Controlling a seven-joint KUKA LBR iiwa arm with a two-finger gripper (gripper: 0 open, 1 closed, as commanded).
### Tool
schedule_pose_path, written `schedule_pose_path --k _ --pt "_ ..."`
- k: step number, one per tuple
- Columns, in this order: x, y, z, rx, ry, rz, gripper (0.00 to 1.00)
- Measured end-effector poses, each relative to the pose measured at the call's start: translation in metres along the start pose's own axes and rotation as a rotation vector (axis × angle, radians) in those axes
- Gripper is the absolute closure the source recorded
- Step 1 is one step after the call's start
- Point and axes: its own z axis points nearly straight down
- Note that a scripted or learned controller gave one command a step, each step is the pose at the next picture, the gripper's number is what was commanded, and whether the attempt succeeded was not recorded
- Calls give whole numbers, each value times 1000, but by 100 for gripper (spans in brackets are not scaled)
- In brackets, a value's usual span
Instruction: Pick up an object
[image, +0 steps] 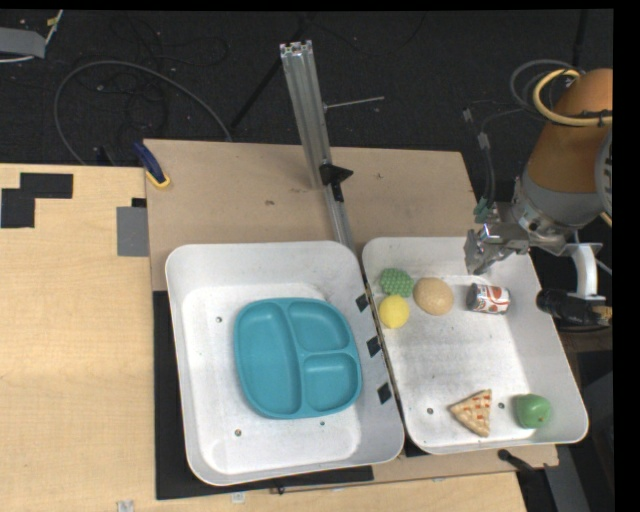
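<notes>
left bin: beside the right bin, at its 9 o'clock, edges nearly touching.
tray: in the left bin, near its middle.
ball: in the right bin, near its 9 o'clock edge.
knobbly fruit: just at the ball's 12 o'clock, touching it.
round bun: just at the ball's 2 o'clock.
can: lying on its side at the bun's 3 o'clock, close by.
gripper: above the right bin's 12 o'clock edge, at the can's 12 o'clock.
pizza slice: near the right bin's 6 o'clock edge.
apple: at the slice's 3 o'clock, apart from it.
post: behind both bins, at 12 o'clock of the gap.
</notes>
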Motion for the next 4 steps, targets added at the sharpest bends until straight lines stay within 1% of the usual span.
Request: schedule_pose_path --k 1,2,3,4 --pt "0 0 -1 5 1 -2 100" --pt "48 -1 -9 7 3 -3 100" --pt "109 6 -3 8 3 -4 100" --pt "165 5 -11 6 3 -5 100"
